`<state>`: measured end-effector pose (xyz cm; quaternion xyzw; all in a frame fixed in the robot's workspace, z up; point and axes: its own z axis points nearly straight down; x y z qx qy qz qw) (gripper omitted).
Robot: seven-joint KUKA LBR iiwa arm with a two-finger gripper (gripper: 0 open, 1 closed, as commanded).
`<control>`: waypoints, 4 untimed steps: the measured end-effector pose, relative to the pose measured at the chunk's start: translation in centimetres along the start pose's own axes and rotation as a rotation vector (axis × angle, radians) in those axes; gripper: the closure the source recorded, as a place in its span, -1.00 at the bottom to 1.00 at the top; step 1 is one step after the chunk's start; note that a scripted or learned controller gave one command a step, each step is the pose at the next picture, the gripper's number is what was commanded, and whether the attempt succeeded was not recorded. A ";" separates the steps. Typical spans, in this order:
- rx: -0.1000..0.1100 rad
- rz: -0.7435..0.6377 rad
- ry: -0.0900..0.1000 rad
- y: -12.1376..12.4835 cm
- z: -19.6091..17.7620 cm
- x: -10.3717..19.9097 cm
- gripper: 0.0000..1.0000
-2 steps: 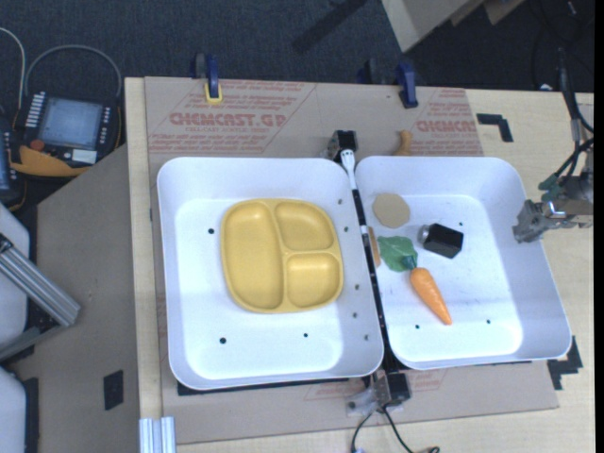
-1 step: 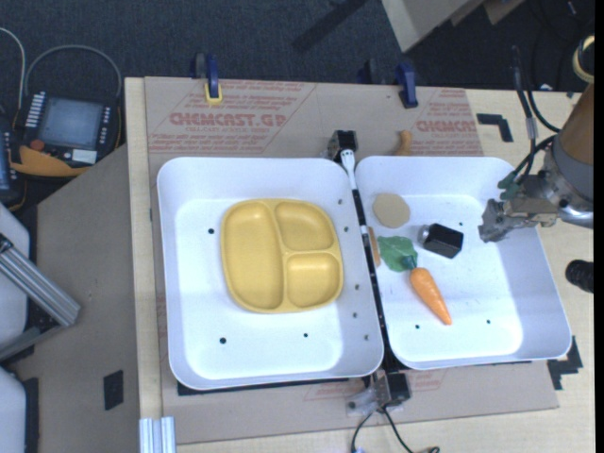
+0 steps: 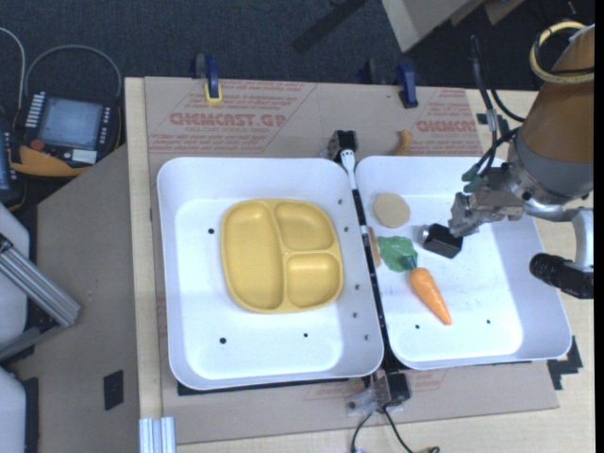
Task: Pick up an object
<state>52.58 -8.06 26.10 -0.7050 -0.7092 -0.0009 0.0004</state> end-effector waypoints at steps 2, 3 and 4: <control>0.005 0.000 0.000 1.1 1.2 10.0 1.00; 0.006 0.001 0.000 0.9 2.8 14.9 1.00; 0.004 0.006 -0.001 1.0 2.7 14.6 -1.00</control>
